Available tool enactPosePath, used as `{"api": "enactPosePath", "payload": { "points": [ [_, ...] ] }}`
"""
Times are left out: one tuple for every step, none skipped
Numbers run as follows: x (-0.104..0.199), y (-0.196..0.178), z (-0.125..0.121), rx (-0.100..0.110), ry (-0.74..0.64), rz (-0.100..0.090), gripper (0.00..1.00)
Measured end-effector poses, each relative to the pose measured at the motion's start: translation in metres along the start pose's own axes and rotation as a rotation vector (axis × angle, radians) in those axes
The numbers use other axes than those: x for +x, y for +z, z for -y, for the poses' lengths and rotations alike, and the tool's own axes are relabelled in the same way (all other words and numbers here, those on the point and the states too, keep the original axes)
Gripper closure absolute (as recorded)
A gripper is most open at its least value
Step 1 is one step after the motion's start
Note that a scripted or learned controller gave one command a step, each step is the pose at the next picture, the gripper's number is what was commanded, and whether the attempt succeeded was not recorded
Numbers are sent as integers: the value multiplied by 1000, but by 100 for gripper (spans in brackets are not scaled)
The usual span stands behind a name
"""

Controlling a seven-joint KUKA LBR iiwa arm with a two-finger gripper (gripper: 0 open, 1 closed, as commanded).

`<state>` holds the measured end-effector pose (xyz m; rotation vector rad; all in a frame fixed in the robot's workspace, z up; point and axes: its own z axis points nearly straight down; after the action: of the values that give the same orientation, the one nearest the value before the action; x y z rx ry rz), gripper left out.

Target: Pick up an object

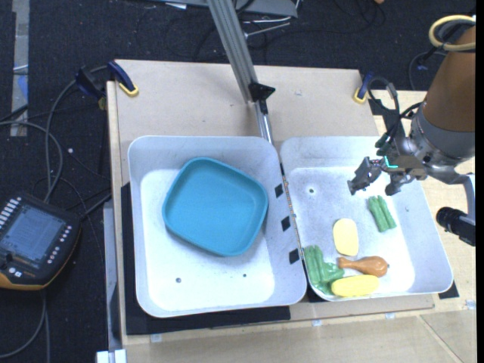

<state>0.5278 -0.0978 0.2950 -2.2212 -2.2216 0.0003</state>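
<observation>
Here the gripper (376,175) is seen spread and empty above the right bin (431,278), just beside the green stick (382,212), which could be nudged aside if approached off-centre.

A pale wooden tabletop (197,104) stands on dark carpeted floor (53,44). Black cables (49,153) trail across the floor at left. A handheld control pendant (34,240) lies beside them.

Robot lab: teach pendant (34,240), floor cables (45,138), clamped bench (189,104).
</observation>
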Motion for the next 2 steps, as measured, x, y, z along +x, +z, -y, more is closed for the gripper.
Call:
{"api": "enactPosePath", "payload": {
  "points": [
    [0,0,0,0,0,0,0],
    [6,46,6,4,0,0,0]
  ]
}}
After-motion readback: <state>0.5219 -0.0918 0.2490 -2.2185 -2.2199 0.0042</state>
